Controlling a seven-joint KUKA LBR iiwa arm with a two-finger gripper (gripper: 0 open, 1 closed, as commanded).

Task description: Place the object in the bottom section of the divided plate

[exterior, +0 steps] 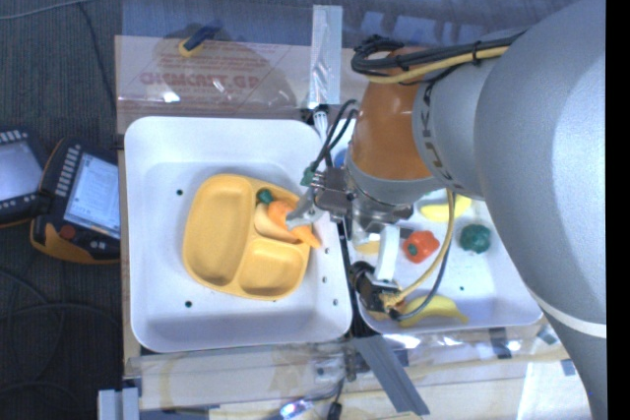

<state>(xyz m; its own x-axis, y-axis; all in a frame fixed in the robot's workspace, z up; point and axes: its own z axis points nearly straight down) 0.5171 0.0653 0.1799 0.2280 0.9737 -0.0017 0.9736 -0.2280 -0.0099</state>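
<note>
Orange carrot-like object [286, 218] with green top sits at the 3 o'clock rim of the yellow divided plate [219, 231], partly over the small upper-right section. Hand [307, 209] is right on it; whether it's pinching or spread, can't tell, the wrist blocks the tips. Plate lies mid left bin [157, 310], with open white floor at 6, 9 and 12 o'clock. The 3 o'clock side is tight: plate edge is near the wall shared with the right bin [512, 310]. In that bin: red piece [421, 246], green piece [475, 237], yellow banana-like item [438, 310], probably toy food.
</note>
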